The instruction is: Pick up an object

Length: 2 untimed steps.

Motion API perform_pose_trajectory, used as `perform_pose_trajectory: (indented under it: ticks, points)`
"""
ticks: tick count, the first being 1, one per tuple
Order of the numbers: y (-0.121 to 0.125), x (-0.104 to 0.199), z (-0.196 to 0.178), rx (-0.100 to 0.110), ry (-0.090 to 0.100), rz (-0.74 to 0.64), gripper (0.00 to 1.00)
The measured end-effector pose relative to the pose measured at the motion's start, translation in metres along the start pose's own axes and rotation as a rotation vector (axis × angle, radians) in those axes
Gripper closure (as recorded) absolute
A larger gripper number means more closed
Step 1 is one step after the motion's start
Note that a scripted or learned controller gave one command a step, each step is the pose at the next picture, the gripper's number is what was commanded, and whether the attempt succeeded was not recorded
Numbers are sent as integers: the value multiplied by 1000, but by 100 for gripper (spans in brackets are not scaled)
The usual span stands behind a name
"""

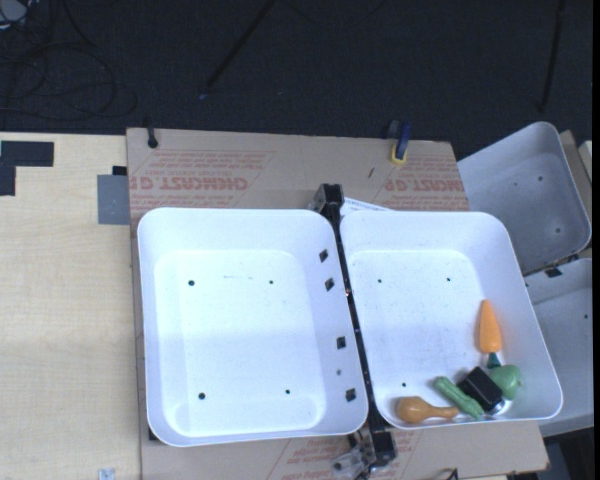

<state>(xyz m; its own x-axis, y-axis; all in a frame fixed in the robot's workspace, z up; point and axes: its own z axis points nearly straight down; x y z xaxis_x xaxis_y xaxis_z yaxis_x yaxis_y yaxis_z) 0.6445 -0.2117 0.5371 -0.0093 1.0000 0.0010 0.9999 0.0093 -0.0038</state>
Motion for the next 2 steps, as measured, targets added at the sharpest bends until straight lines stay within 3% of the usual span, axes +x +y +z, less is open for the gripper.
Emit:
perform_pose_trajectory:
  ticks: [2]
  points:
    - [0, 0, 0, 0, 0, -1, 100]
